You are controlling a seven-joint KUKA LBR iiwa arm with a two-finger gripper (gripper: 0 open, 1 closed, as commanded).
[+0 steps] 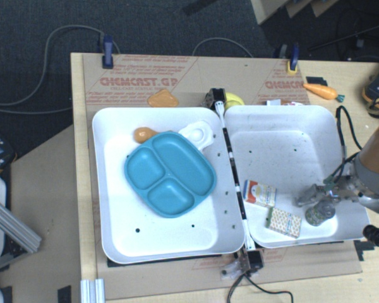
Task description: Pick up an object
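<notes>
Bench [82,169] was a tan board with red lettering. Two white bins sat on it side by side, left bin [114,219] and right bin [284,122] touching along the middle. Behind the bins lay an orange lump [162,98], a yellow object [233,100], and a carrot-like piece [321,91] near the far right corner.

Bright, even overhead light washes the two white bins [265,235] almost to glare, flattening their walls, while the dark carpet [31,11] around the bench stays dim. Shadows are soft and short, tucked under the blue divided plate [170,173]. The gripper [316,202] looks smeared and soft; fine detail is grainy throughout.
</notes>
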